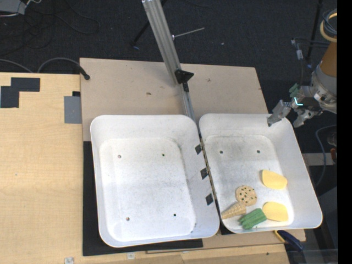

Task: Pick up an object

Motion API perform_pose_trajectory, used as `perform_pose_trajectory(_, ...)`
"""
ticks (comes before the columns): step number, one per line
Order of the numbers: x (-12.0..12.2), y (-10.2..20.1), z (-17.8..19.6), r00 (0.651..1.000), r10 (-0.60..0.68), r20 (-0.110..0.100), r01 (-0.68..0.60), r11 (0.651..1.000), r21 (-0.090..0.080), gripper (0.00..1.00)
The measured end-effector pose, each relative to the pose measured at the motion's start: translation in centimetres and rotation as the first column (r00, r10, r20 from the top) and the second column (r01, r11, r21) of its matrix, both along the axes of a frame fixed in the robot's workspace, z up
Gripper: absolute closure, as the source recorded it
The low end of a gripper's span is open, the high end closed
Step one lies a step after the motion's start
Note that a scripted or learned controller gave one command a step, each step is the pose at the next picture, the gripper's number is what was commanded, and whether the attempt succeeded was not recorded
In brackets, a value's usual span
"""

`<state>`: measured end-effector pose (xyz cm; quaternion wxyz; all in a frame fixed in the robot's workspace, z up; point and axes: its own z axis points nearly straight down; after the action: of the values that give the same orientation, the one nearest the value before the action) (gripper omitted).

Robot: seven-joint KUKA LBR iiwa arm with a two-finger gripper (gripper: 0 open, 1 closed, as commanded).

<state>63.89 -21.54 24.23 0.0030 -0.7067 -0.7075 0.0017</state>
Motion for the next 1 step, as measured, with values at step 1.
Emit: perform_pose_trajectory(1, 0.10, 0.04, 0.30, 1.000, 0.003, 0.004, -0.003, 1.000, -0.002, 0.00)
